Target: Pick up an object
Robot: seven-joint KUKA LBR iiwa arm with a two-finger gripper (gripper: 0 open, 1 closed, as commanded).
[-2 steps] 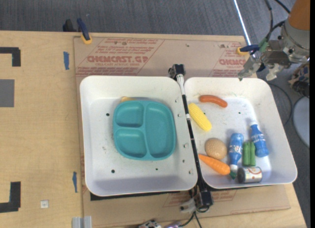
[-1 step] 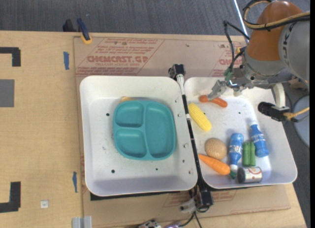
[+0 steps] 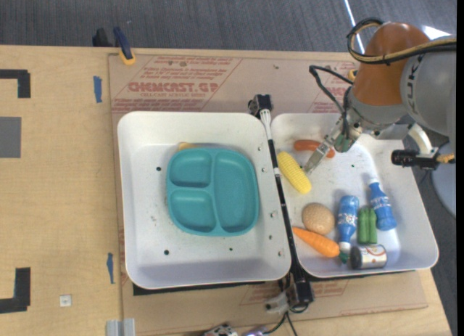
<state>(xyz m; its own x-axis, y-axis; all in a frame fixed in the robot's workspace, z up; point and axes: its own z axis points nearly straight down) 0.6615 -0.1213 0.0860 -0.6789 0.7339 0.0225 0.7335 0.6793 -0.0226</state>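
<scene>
So from the camera view, the arm comes in from the right and its gripper (image 3: 320, 156) is down low in the right bin (image 3: 413, 204), up near the bin's far-left corner. The fingers look slightly apart with nothing between them, so no grab yet. This reads as the reaching step, the tool lining up on something before closing.

The nearest candidates are the red-orange sausage thing (image 3: 306, 144), which sits just behind the fingertips and looks to be touching or nearly so, and the corn cob (image 3: 293, 170), lying at a slant just beside the tips toward the bin's left wall. Hard to say which one it's after, honestly. Either way the next move probably calls for settling over one item so it sits between the fingers, then closing and lifting.

Further down the same bin there's an egg-like ball (image 3: 317, 218), a carrot (image 3: 316, 241), a couple of blue bottles (image 3: 380, 205) and a can (image 3: 367, 256), all well apart from the gripper. The left bin (image 3: 141, 182) holds a teal divided plate (image 3: 213, 190).
</scene>
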